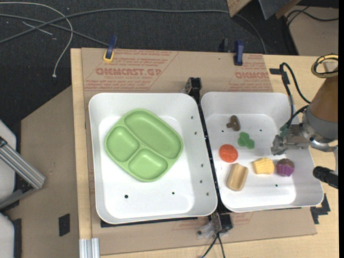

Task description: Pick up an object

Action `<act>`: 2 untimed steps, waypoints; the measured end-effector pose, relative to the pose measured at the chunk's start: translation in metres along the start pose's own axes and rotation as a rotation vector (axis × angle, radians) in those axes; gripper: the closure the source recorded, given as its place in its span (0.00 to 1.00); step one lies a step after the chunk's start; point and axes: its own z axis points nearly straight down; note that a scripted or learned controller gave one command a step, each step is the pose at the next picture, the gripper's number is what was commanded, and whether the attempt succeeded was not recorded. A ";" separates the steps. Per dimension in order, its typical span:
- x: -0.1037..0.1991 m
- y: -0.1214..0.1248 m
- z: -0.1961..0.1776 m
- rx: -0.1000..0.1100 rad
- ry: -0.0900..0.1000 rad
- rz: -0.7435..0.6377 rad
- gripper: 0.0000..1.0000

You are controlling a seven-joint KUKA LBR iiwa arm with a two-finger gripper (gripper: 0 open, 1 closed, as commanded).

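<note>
Red lettering, seemingly "CHEMCAST GP", marks the brown cardboard-covered surface [161, 69] beneath two bins. In the right white bin [258, 200], the grey end effector [280, 144] hovers just above a small purple toy [285, 167] beside a yellow corn-like piece [263, 166]; its finger state cannot be told.
</note>
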 end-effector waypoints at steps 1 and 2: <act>-0.006 -0.004 -0.046 -0.004 -0.003 0.001 1.00; -0.014 0.003 -0.096 -0.005 -0.004 -0.001 1.00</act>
